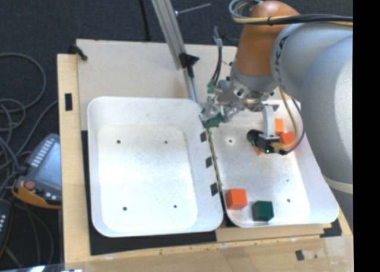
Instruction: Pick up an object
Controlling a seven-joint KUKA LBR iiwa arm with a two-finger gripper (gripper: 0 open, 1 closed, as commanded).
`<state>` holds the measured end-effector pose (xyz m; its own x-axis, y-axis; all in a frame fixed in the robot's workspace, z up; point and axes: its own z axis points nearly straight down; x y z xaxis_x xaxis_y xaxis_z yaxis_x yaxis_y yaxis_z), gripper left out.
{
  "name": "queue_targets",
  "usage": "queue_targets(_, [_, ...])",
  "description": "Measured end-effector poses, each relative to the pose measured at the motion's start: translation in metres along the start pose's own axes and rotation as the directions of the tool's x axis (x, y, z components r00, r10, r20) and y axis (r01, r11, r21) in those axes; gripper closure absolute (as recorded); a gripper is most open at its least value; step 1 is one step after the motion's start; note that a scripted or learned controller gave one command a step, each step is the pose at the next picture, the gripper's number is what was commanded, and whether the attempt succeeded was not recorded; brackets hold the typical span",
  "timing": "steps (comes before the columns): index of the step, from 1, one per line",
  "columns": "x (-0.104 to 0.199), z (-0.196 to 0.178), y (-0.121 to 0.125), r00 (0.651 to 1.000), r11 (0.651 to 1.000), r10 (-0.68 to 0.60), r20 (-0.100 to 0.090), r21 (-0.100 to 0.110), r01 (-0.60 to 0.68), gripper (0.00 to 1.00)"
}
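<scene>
An orange block (237, 198) lies in the right bin (297, 205) near its front-left corner, close to the divider between the bins; a dark green block (262, 210) sits just to its right, slightly nearer, the two apart by a narrow gap; a further orange object (284, 136) rests toward the far right of the same bin, partly overlapped by a black cable and a small black fitting. The gripper (212, 117) hangs over the far-left corner of the right bin, at the dividing rim, with something small and green at its tip; whether it is open, closed or gripping anything cannot be told from this angle. The grey arm (309, 69) with its orange band reaches in from the right. The left bin (148, 164) adjoins on the tabletop (119, 69); a metal rail (169, 21) slants across the far side.
</scene>
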<state>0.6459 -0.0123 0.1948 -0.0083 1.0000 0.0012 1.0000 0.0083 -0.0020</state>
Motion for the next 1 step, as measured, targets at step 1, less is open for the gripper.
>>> queue_targets(1, [0.0576,-0.0530,-0.0683,1.000,1.000,0.000,-0.002,-0.003,0.000,1.00])
